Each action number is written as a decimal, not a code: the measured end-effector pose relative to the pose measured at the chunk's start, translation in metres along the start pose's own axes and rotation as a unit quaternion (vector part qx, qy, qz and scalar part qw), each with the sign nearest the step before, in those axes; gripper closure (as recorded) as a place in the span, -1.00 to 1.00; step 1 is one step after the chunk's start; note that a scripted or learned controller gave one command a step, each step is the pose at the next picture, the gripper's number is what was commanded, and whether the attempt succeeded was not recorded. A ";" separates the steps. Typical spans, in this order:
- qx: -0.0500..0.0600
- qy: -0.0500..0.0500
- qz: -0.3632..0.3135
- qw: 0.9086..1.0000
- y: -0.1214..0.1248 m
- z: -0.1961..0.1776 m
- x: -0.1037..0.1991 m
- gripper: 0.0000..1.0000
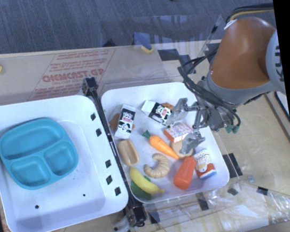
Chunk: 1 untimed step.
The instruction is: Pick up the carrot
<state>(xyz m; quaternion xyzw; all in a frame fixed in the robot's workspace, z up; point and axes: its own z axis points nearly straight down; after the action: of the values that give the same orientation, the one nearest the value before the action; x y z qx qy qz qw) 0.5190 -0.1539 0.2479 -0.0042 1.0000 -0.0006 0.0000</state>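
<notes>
The carrot, orange with a green stem end, lies slantwise in the middle of the right bin. My gripper hovers just right of it, over a small red-and-white carton. Its two metal fingers are spread apart, one toward the back and one toward the front, with nothing gripped between them. The carrot's tip points toward the front finger.
Around the carrot lie two cow-print milk cartons, a hot dog bun, a croissant, a banana, a red pepper and a small can. The left bin holds a blue divided tray.
</notes>
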 end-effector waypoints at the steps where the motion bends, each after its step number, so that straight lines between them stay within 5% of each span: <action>1: -0.004 0.007 -0.016 1.000 0.026 0.139 -0.033 -1.00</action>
<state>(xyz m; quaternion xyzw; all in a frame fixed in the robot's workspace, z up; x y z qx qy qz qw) 0.5515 -0.1279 0.1087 -0.0201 0.9998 0.0031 -0.0073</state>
